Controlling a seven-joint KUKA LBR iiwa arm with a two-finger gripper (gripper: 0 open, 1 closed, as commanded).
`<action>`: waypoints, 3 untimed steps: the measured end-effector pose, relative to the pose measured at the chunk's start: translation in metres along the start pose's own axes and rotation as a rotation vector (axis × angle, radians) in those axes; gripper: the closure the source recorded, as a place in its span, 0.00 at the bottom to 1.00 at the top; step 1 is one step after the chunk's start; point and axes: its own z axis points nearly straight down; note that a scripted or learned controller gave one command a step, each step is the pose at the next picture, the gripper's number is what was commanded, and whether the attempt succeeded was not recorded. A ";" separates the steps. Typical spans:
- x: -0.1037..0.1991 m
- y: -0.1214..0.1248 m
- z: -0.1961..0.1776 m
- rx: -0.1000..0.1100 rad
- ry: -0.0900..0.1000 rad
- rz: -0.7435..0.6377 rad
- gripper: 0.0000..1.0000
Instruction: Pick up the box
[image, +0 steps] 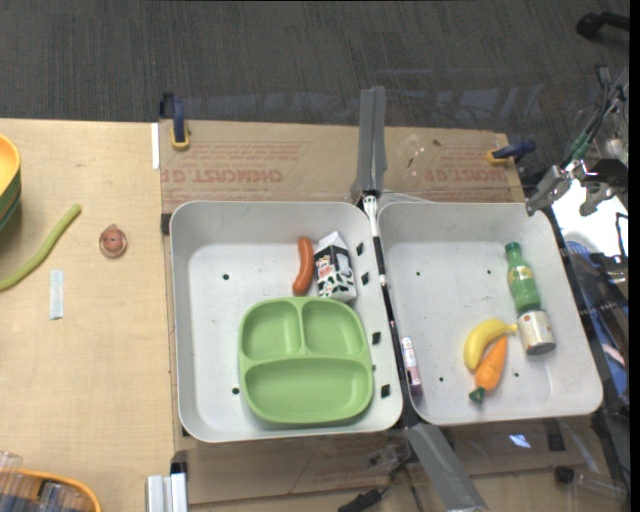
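- Where the two bins meet, cow-print carton box (335, 268) inside the left bin (200, 340), toward its far side.
- Just beside a sausage (303, 266), behind a green divided plate (305, 362).

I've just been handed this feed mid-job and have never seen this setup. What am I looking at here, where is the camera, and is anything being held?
This is one fixed camera above a bench, looking down at a slant. Two shallow white bins sit side by side. The left bin holds a green divided plate, a sausage and a small printed carton, the box to be picked up, lying beside the sausage just above the plate. The right bin holds a green bottle, a small can, a banana and a carrot. The metal parts at the upper right edge seem to belong to the robot arm, which reaches in from that side; its pincer is too unclear to make out. The box lies untouched in its bin.
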 end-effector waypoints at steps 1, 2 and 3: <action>0.005 -0.017 0.014 0.002 0.000 0.176 0.00; 0.015 -0.012 0.000 0.000 -0.001 0.360 0.00; 0.031 -0.021 0.035 0.003 -0.001 0.640 0.00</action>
